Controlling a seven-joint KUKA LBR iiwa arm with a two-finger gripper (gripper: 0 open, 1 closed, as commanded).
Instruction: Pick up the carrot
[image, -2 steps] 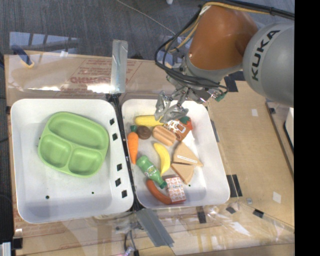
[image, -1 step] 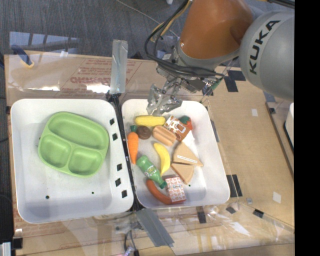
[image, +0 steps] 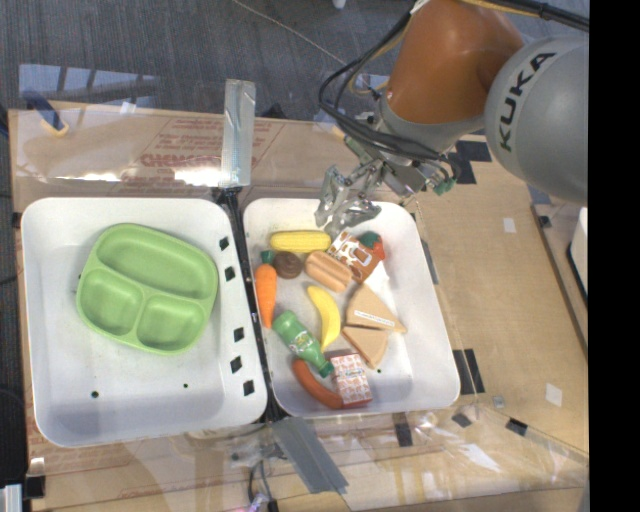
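bench (image: 520, 300): brown board, clear plastic sheet taped over it
on bench: left bin (image: 40, 330), right bin (image: 425, 310), touching side by side

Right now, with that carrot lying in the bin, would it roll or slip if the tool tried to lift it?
The carrot looks like smooth toy plastic, so it may well slip. Its round, tapered body could roll, though the bin wall close beside it might stop that. It probably stays stiff and feels light. The tool hovers above the bin's far end.

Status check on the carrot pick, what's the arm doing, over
Gripper over right bin's far edge, nothing between fingers. Carrot lies by left wall, untouched. Green bottle and brown ball crowd it.
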